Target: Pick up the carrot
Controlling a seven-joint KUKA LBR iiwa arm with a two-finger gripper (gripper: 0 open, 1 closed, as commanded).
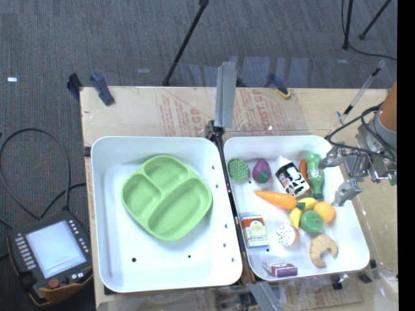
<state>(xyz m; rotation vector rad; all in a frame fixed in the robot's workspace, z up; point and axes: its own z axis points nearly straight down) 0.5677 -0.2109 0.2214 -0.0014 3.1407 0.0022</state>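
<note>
Orange and tapered, the carrot [277, 199] lay flat near the middle of the right bin [360, 238], its tip pointing toward the left bin [104, 173], bare white floor open just in front of it. One purple beet [260, 170] and one green berry [238, 169] sat just behind it; one milk carton [291, 178] and one green bottle [315, 173] stood behind its thick end. One lemon [305, 206], one green apple [312, 221] and one orange fruit [324, 212] crowded that end. My gripper [342, 173] hung over the right bin's far-side rim, well apart from the carrot, fingers spread wide, holding nothing. One green divided plate [167, 197] sat in the left bin.
</note>
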